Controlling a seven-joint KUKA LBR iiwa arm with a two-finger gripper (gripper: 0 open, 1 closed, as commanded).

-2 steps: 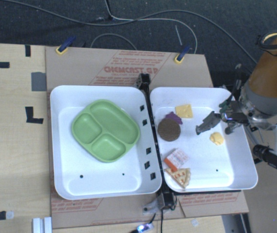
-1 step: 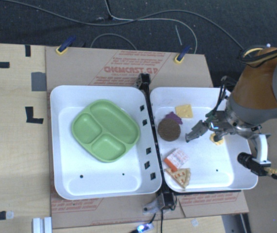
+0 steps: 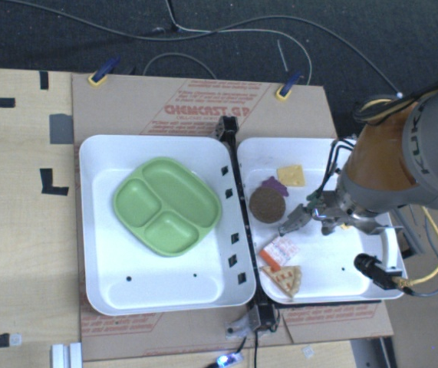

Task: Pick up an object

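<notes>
The right bin [image 3: 334,278] holds several small items: a brown round cookie [image 3: 267,204], a purple piece [image 3: 274,184] just behind it, a yellow cheese square [image 3: 291,175], a red-and-white packet [image 3: 278,250] and a pizza slice [image 3: 286,280] near the front. My gripper [image 3: 311,222] hangs low over the middle of this bin, right of the cookie and above the packet. Its fingers are open with nothing between them; one fingertip [image 3: 289,225] points toward the cookie's lower right edge.
A green divided plate [image 3: 166,204] lies in the left bin [image 3: 111,282]. A black divider [image 3: 238,205] runs between the bins. The grey and orange arm [image 3: 391,163] covers the right bin's far right side.
</notes>
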